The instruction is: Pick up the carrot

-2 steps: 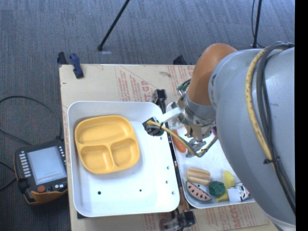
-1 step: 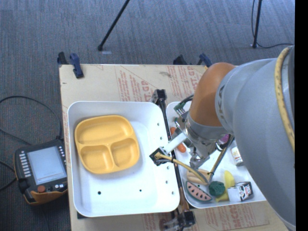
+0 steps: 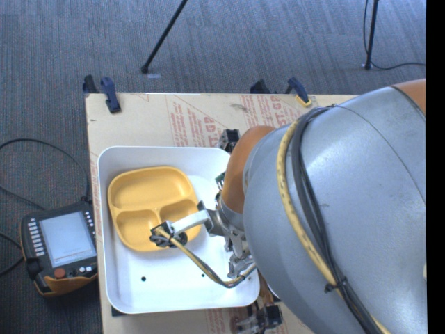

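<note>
Where the carrot lies, and which way its long axis runs, cannot be told, because the arm covers the right side of the white bin. A small green bit shows at the arm's edge, just right of the yellow plate. It is too small to say what it is.

The white bin sits on the surface, which is a pale board with red print, held at its far edge by blue clamps. The yellow plate lies flat in the bin's upper left part and is divided into three compartments, one long one at the far side and two smaller ones nearer the camera. Two dark specks mark the bare bin floor below the plate.

The grey arm comes in from the right and bulks large over the bin's right half. Its orange band is just above the wrist, and the wrist bends down toward the bin floor. The gripper hangs low over the bin's lower right part, close to the floor and right of the plate. Whether it is open or closed cannot be told.

On the carpet left of the surface lies a control pendant with a lit screen.
</note>
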You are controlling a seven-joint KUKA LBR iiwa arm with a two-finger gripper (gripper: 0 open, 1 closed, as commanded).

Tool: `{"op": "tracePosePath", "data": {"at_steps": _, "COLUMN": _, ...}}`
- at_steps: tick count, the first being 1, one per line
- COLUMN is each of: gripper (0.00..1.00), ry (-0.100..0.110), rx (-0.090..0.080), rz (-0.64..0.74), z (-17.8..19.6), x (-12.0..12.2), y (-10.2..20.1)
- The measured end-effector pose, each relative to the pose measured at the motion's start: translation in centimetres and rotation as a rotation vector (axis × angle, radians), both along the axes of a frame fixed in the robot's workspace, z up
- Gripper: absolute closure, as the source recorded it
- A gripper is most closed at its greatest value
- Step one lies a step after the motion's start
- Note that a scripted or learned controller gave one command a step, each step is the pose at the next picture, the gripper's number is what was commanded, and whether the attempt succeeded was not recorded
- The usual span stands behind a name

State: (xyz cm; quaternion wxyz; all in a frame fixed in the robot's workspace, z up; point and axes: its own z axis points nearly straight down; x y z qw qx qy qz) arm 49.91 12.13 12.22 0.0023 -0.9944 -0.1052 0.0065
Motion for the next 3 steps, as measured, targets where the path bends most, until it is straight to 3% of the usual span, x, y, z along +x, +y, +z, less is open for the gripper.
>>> {"op": "tracePosePath", "data": {"at_steps": 1, "gripper": 0.00, "ry": -0.001, "rx": 0.000, "rz": 0.092, "z": -3.7, "x": -2.5, "y": 3.2}}
{"op": "tracePosePath", "data": {"at_steps": 2, "gripper": 1.00, "ry": 0.006, "rx": 0.002, "rz": 0.080, "z": -2.9, "x": -2.4, "y": 2.7}}
{"op": "tracePosePath", "data": {"at_steps": 3, "gripper": 1.00, "ry": -0.005, "rx": 0.003, "rz": -0.012, "z": -1.2, "x": -2.4, "y": 10.7}}
